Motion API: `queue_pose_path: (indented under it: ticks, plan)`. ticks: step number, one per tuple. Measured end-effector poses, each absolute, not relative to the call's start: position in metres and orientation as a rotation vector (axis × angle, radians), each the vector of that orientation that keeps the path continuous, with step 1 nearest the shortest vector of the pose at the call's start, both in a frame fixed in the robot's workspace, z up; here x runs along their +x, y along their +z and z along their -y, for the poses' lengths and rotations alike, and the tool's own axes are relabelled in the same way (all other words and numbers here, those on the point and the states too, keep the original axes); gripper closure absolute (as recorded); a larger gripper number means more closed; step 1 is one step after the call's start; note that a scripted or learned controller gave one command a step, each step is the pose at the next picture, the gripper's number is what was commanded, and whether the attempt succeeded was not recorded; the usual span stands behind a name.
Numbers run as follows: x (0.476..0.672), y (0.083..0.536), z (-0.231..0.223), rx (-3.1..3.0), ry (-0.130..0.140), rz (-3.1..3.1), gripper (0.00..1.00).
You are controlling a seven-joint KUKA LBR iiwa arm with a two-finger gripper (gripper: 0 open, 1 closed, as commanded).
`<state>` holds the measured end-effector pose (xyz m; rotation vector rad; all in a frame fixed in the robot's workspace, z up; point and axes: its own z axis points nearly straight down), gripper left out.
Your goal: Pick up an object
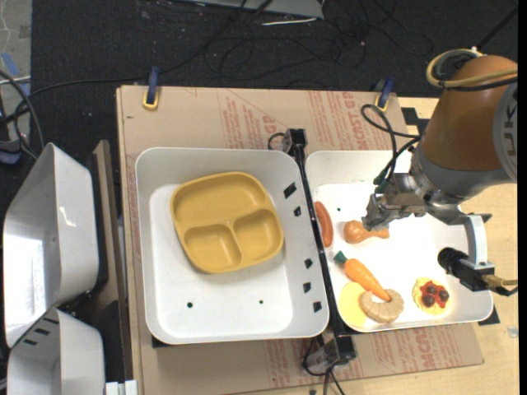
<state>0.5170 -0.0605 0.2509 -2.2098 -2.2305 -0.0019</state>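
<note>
Hovering at right centre of the frame: gripper (384, 219) touching orange pear-shaped toy (356, 232) in right bin (346, 168); grasp impossible to tell. Carrot (365, 277) just below.

dark floor (74, 31), loose cables (206, 52), cardboard benchtop (239, 113)

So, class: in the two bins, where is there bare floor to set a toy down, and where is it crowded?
Free: left bin floor below the yellow plate; right bin between the carrot and tart. Crowded: around the gripper, the sausage, and the front left corner.
</note>
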Motion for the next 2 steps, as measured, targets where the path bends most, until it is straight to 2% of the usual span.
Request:
queue_pose_path:
  ticks: [1,2]
  plan:
    - [0.526,0.254,0.013,-2.212,-0.003,2.231,1.0]
    - [0.53,0.239,-0.033,-2.211,0.002,2.228,1.0]
